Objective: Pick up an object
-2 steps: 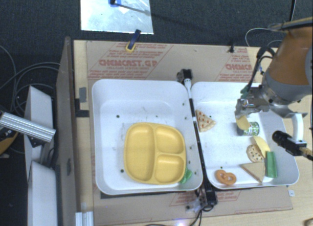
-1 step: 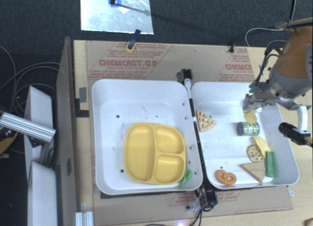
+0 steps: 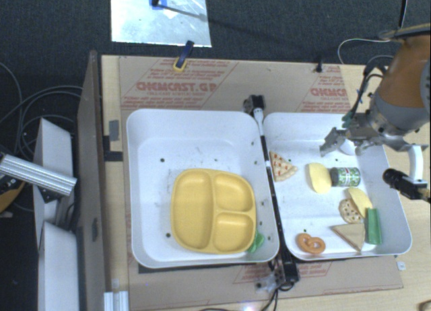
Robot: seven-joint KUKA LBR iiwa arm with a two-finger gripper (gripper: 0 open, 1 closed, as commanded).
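Right bin (image 3: 296, 124) — contents: pizza-slice toy (image 3: 281, 166) by the dividing wall, yellow piece (image 3: 319, 178), small can (image 3: 345, 176) lying on its side and touching it, cookie (image 3: 349, 211), pale yellow wedge (image 3: 360, 200), green stick (image 3: 372, 226), sandwich triangle (image 3: 348, 237), pretzel (image 3: 310, 243).

Left bin (image 3: 145, 168) — contents: yellow divided plate (image 3: 214, 210), with a green scrap (image 3: 256, 243) at its lower right edge.

Gripper (image 3: 351, 140) — we see it above the right bin's upper right part, fingers spread apart and nothing between them.

Step in hand, as we judge it: descend on one item. We favour the can or the yellow piece just below the gripper, though the two touch, so we would set the fingers across the can's free sides and avoid nudging its neighbour.

Room: the upper half of the right bin floor is bare — good for lowering. The lower right corner is crowded, with items near the rim; the pizza slice sits tight to the divider, leaving little finger room there.
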